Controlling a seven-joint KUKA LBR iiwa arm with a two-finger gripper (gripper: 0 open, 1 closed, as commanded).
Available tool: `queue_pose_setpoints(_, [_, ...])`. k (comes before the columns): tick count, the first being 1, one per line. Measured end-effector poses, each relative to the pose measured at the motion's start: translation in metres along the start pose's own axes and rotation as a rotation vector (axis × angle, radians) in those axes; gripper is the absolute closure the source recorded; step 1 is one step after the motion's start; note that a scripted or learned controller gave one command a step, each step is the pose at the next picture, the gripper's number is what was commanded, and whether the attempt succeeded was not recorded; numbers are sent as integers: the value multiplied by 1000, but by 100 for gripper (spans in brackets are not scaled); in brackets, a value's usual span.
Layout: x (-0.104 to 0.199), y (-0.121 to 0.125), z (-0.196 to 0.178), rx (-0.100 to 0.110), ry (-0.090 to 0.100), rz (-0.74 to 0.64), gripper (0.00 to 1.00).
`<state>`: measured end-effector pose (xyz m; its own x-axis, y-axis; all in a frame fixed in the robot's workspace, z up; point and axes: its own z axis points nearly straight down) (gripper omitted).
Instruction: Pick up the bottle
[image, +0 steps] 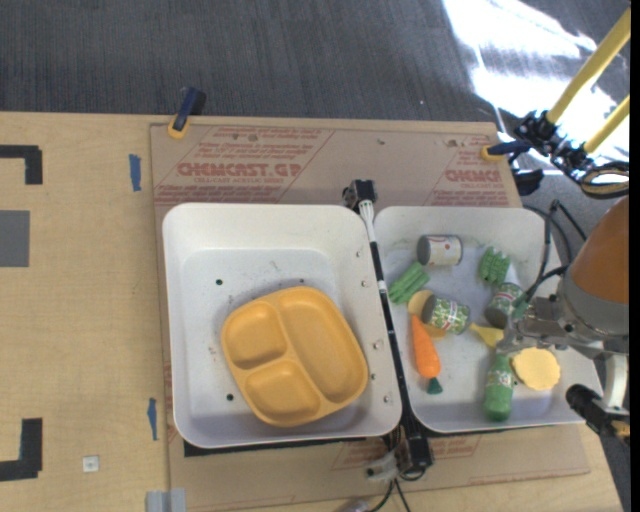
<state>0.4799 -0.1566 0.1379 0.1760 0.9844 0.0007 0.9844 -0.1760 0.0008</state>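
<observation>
While poised over the right bin (455, 420) beside the green bottle (498, 388), gripper (520, 335) state untellable, 0 lifted, grasp pending.

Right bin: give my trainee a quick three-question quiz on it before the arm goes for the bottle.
1. True or false: the green bottle lies in the right bin.
2. What holds the yellow divided plate? A) left bin B) right bin C) bench
3. Which orange thing lies left of the bottle?

Key: 1 true; 2 A; 3 the carrot.
</observation>
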Motion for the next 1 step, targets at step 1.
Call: queue_pose_setpoints(1, [-24, 6, 47, -4, 2, -303, 100])
